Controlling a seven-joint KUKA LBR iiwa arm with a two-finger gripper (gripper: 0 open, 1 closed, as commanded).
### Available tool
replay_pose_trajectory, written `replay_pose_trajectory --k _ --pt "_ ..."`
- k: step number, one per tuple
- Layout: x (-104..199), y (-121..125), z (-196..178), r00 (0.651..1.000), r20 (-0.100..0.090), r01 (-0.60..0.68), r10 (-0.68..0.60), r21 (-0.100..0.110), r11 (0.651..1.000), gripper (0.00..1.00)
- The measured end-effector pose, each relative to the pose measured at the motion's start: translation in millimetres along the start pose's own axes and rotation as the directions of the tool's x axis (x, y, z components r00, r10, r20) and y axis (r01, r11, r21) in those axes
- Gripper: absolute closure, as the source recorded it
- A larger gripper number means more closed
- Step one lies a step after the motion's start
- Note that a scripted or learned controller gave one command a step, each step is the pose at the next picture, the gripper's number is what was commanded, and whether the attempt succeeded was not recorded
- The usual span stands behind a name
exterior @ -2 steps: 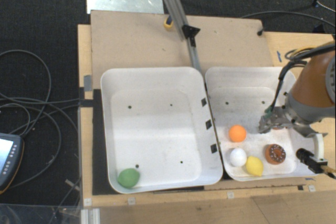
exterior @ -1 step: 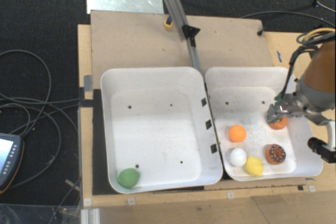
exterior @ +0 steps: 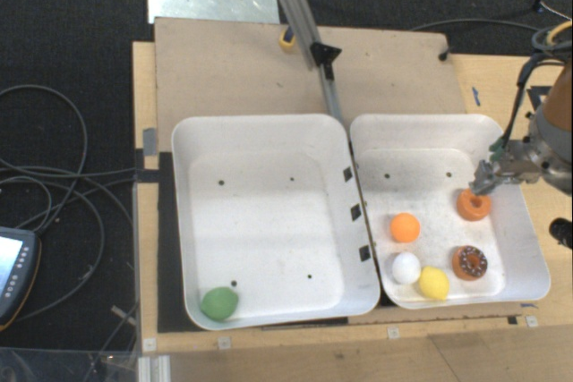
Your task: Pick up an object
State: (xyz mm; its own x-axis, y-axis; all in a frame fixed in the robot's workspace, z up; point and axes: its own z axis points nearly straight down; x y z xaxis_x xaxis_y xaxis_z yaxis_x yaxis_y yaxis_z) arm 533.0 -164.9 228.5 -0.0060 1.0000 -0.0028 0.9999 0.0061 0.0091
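Camera view: right bin (exterior: 376,148) is the landmark. Arm comes in over the right bin's right wall, orange band at frame edge, gripper (exterior: 484,182) low over the bin's right side. Gripper tip sits just above and touching or nearly touching an orange ring-shaped object (exterior: 474,206), which lies on the bin floor near the right wall. Fingers: cannot tell how far apart they are, too small and blurred; nothing visibly clamped between them, ring looks flat on the floor.

Other items in the right bin: orange ball (exterior: 406,228) at mid-floor, left of the ring; white ball (exterior: 406,267) toward the front wall, directly in front of the orange ball; yellow lemon-like object (exterior: 434,284) just beside the white ball, touching or almost; brown sprinkled donut (exterior: 470,263) in the front right corner area, in front of the ring.

Left bin (exterior: 192,143) sits flush against the right bin's left wall; green ball (exterior: 219,303) in its front corner farthest from the right bin.
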Motion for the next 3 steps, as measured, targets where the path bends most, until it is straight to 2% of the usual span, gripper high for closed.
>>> replay_pose_trajectory --k 1,2,3 --pt "2.5 7.7 -62.6 1.0 0.0 0.001 -0.001 0.0 1.0 1.0" --pt "2.2 8.8 -68.3 1.0 -0.001 0.0 0.0 0.005 1.0 1.0" --pt "57.5 4.1 -50.7 1.0 -0.005 0.004 -0.004 0.008 1.0 1.0"
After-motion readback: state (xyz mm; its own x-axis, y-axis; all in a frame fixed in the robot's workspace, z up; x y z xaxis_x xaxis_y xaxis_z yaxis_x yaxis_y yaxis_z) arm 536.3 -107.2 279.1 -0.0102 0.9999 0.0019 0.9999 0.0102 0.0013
